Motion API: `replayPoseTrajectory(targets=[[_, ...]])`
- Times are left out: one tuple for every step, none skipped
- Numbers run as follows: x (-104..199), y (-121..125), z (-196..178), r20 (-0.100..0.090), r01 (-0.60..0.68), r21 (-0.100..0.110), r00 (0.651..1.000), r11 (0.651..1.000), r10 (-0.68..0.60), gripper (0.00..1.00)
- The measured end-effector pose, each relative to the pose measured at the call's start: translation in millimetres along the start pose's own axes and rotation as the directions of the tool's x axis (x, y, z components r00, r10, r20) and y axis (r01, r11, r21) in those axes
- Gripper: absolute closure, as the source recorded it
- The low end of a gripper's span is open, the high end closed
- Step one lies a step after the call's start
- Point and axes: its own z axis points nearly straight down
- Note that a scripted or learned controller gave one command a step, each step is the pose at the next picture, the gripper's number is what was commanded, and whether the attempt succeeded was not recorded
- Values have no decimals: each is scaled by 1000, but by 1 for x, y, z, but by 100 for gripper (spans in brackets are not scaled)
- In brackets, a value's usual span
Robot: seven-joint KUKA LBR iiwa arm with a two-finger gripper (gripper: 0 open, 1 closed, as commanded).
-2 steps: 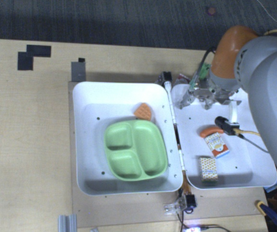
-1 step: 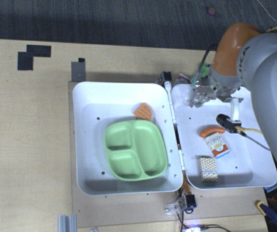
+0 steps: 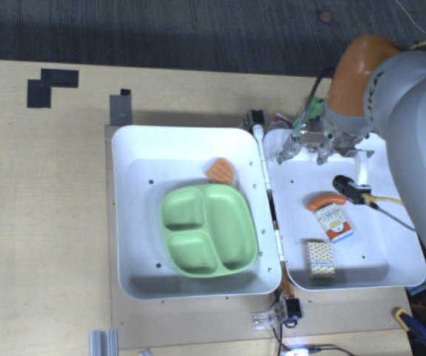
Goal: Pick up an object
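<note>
Tool (image 3: pixel 303 154) open, empty, over right bin (image 3: pixel 391 262) far corner; orange sausage (image 3: pixel 326 200) lay camera-side of it, long axis crosswise.

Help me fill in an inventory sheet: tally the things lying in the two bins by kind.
Green divided plate: 1
Orange food-like pieces: 2
Small printed boxes: 2
Total: 5

The right bin (image 3: pixel 391 269) has open floor at left; sausage (image 3: pixel 326 200), carton (image 3: pixel 335 223) and box (image 3: pixel 320 257) crowd its middle.
</note>
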Motion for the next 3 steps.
replayPoseTrajectory(targets=[[0, 2, -12, 0, 3, -5, 1000, 1000, -3, 100], [1, 1, -11, 0, 4, -4, 1000, 1000, -4, 0], [0, -41, 11, 0, -9, 4, 1000, 1000, 9, 0]])
